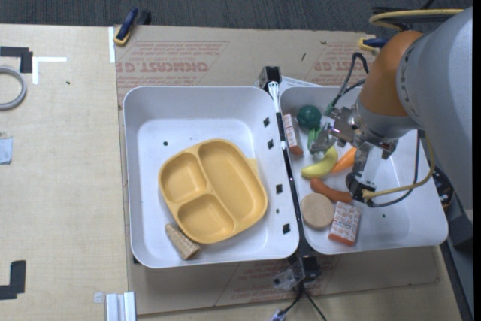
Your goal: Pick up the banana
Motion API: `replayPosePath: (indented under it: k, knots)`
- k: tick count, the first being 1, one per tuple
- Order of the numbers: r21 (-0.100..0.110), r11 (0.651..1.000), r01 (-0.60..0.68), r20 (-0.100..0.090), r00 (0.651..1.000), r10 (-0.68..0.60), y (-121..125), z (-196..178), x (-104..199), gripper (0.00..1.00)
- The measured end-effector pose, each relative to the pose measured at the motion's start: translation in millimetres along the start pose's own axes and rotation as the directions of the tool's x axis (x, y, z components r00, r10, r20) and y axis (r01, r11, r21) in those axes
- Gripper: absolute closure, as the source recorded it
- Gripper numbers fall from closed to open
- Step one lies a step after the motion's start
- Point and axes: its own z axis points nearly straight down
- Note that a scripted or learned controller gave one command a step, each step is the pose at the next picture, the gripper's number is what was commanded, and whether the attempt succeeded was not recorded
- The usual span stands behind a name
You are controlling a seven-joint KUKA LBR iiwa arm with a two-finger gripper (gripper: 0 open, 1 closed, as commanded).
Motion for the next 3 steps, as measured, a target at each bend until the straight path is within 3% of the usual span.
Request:
replayPosePath:
  k: [1, 2, 3]
  knots:
    - [0.000, 1.000, 0.000, 0.000, 1.000, 0.000, 0.4, -10.0, -0.4, 1.00]
    - [0.000, 1.000, 0.000, 0.000, 1.000, 0.000, 0.3, -10.0, -0.4, 0.00]
    - [0.000, 1.000, 0.001, 0.001, 1.000, -0.001, 0.9, -20.0, -0.6, 1.00]
